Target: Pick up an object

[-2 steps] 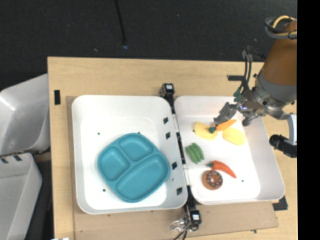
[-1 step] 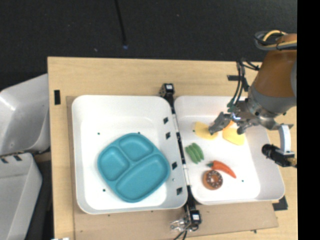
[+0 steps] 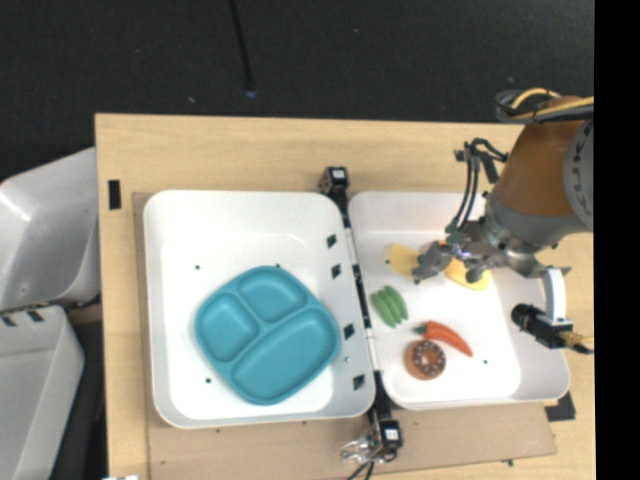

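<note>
Jaws first: whether they were spread or closed I could not tell from where I stood, as the gripper (image 3: 441, 263) was a dark tangle seen from above, low in the right bin (image 3: 500, 380). Nothing could be seen pinched there, so I would not call anything held.

It hung over a yellow thing (image 3: 403, 259) near the back of that bin. Yellow showed on both sides of the gripper, so it was either one piece partly hidden or two pieces; I could not say which. That seemed to be the thing it was after.

Nearer the front of the same bin lay a green vegetable (image 3: 389, 306) close to the wall between the bins, an orange-red carrot (image 3: 447, 338) beside it, and a round brown doughnut (image 3: 427, 360) just below the carrot, all apart from the gripper. The left bin (image 3: 160, 268) held a blue divided plate (image 3: 265, 333) lying flat.

To my eye this was the reach-and-grasp step — down at the object, with no lift begun. The next move called for a firm close on the yellow thing and a straight rise clear of the bin wall. The piece looked smooth and low — easy to nudge aside rather than catch.
</note>
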Controlling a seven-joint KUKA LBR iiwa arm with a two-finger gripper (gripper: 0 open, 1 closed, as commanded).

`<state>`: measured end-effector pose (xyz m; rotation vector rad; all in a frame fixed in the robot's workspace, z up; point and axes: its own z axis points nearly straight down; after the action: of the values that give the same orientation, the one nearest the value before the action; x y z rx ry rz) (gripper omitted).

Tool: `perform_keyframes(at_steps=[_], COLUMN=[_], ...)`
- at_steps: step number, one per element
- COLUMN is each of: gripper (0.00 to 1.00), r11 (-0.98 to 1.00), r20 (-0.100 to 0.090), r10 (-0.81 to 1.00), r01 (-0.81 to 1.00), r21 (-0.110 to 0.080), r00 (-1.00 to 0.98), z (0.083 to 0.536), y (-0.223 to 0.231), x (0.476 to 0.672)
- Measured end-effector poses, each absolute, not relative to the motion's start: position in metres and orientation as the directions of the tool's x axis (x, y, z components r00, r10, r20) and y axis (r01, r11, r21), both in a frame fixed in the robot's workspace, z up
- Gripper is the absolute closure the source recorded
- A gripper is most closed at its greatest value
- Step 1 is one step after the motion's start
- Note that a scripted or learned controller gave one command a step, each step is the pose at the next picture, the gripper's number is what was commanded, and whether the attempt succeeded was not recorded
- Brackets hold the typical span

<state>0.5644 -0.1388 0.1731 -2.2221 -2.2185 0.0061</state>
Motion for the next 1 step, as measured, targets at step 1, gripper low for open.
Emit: perform_keyframes(at_steps=[1], gripper=[0.0], r11=[-0.002], r20=[-0.001], r10=[1.0], r01=[1.0], r21=[-0.003], r00=[0.002], z=[0.128], y=[-0.1459], x=[0.568])
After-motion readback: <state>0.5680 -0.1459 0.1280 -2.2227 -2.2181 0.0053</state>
